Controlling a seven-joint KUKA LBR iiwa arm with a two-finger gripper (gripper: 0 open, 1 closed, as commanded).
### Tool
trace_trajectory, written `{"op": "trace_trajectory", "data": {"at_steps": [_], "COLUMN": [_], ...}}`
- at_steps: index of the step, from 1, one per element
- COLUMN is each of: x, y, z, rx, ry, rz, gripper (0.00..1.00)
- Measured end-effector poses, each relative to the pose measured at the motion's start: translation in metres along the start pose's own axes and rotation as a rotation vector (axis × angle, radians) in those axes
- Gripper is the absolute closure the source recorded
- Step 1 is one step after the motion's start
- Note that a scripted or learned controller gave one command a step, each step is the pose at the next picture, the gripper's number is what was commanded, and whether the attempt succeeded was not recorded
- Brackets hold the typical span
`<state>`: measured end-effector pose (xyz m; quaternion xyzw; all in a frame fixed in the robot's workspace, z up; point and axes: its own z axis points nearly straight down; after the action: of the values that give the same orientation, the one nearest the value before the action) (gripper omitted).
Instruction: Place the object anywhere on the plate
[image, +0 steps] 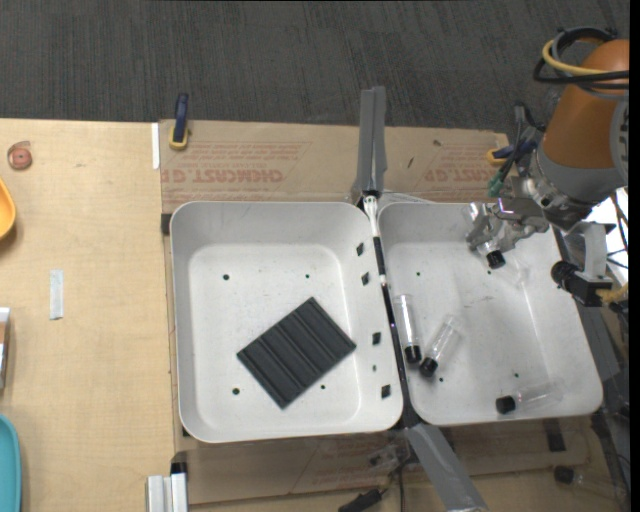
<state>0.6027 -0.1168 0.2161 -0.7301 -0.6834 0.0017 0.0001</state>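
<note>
1 dark plate (297, 352); 3 clear vials (441, 347); 2 bins (200, 300).

The arm (590, 120) showed a broad orange band above a grey wrist section — rounded, smooth casing. A yellow cable looped with a black one over its top, and thinner green, blue and yellow wires ran along its left side. The gripper (490, 240) was metallic silver, small and angular — with a black tip.
</note>
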Motion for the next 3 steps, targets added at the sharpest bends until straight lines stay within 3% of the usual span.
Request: {"op": "trace_trajectory", "data": {"at_steps": [1,2,3], "x": [0.084,0.124,0.180], "y": [-0.030,-0.103,-0.138], "z": [-0.028,-0.014,0.003], "rx": [0.002,0.002,0.002], "ry": [0.001,0.000,0.001], "rz": [0.185,0.109,-0.059], "gripper": [1.00,1.00,1.00]}}
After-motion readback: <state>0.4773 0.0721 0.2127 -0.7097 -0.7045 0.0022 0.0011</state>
